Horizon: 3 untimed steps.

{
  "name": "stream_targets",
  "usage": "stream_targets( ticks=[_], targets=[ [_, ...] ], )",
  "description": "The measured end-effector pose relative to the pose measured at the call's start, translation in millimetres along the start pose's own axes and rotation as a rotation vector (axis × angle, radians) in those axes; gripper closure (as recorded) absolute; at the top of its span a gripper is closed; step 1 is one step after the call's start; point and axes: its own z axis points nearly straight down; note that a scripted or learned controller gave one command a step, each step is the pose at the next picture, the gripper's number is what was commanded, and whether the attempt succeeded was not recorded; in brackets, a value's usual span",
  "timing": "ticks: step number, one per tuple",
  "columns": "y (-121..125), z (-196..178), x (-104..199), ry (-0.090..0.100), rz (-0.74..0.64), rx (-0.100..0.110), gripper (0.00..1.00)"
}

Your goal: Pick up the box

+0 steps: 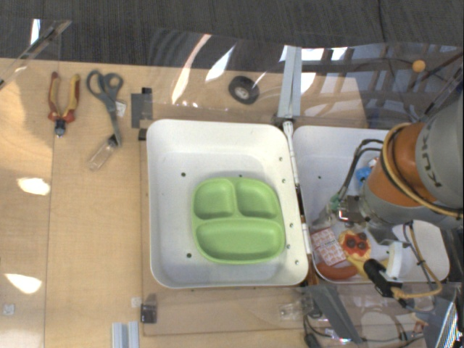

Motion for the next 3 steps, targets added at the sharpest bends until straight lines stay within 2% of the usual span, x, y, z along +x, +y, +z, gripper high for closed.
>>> stream_targets(
  ticks=[1, 3],
  targets=[
    [-2.0, 0.6, 2.8, -0.005, -0.050, 0.003, 0.00],
    [-1.3, 0.9, -2.5, 0.002, -0.078, 0.006, 0.00]
  ],
)
